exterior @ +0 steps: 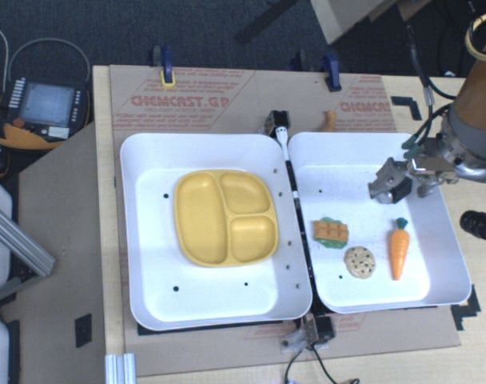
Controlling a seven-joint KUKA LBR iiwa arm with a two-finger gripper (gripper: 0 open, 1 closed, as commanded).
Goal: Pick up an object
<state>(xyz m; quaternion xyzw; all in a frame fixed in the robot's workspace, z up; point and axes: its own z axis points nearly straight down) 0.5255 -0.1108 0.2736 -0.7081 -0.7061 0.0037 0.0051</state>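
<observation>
The right bin (339,162) holds three toy foods near its front. An orange carrot (398,250) with a green top lies upright at the right. A round speckled cookie (360,262) sits left of it. A brown waffle-like piece on a green leaf (331,232) lies further left. My gripper (393,184) hangs over the right bin's upper right part, just above the carrot's green top, with nothing seen between its fingers.
The left bin (147,214) bears a yellow divided plate (225,217). A black clamp (278,122) sits at the top between the bins. A tablet-like pendant (43,106) lies off the bench at the far left.
</observation>
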